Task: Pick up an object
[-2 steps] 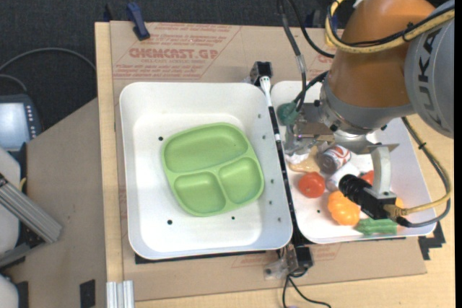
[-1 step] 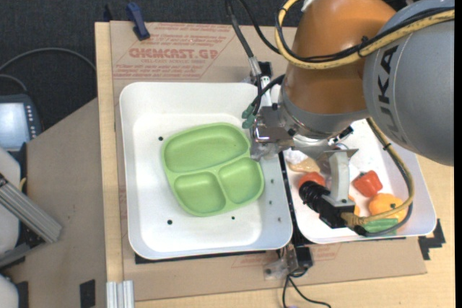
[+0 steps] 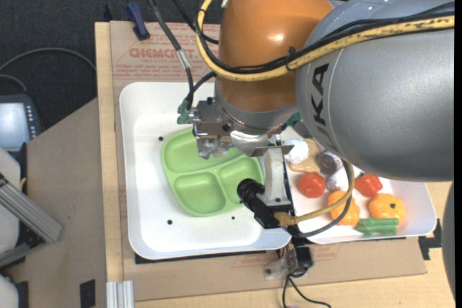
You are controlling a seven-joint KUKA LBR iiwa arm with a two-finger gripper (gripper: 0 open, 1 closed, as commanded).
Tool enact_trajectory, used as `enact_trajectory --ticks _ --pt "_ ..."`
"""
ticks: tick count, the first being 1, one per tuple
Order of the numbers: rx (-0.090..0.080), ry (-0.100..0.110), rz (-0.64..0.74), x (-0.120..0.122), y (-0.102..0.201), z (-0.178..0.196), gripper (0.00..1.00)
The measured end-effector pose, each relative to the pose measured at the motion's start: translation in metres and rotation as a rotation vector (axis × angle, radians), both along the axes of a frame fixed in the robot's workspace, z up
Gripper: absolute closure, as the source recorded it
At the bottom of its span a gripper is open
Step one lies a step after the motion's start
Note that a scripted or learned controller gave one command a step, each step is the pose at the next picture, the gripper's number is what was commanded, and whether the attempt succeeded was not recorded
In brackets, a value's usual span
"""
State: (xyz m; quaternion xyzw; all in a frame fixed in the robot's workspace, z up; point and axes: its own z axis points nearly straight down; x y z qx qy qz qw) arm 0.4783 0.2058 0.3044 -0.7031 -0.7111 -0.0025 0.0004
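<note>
The white left bin (image 3: 144, 227) lies nearest the camera's lower edge, on a cardboard sheet (image 3: 115, 155) that covers the bench. A green divided tray (image 3: 191, 187) rests on the floor of this bin, right of its middle, with its compartments facing up. A black fitting (image 3: 256, 202) with a yellow cable (image 3: 328, 209) hangs from the arm above the tray's lower right corner.

The white right bin (image 3: 422, 216) adjoins the left bin. It holds a cluster of toy food: a red tomato (image 3: 312, 185), an orange pepper (image 3: 345, 207), a yellow-orange fruit (image 3: 386, 207), a red piece (image 3: 368, 184), a green piece (image 3: 377, 226) and a pale piece (image 3: 307, 153). These items lie close together; several touch.

The gripper (image 3: 209, 144) is positioned over the upper edge of the green divided tray, directly beneath the wrist. The wrist body hides the fingers, so the degree of opening cannot be determined, nor can it be confirmed that anything is between them. The tray extends below and to the right of the gripper. The toy food is well apart from it, on the far side of the bin divider.

The orange band (image 3: 271, 32) and grey arm (image 3: 390, 83) fill the upper right. Printed red lettering (image 3: 155, 52) is visible on the cardboard beyond the bins.
</note>
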Motion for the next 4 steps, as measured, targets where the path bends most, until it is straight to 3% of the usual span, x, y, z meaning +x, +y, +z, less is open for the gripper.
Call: enact_trajectory --ticks 1,2,3,4 --pt "0.002 -0.016 -0.009 0.066 0.007 0.136 1.0" --pt "-0.01 0.021 -0.011 -0.004 0.008 -0.006 1.0" --pt "-0.004 0.004 -0.011 0.001 0.009 0.012 1.0" --pt "0.003 -0.015 -0.009 0.037 0.019 0.154 1.0"
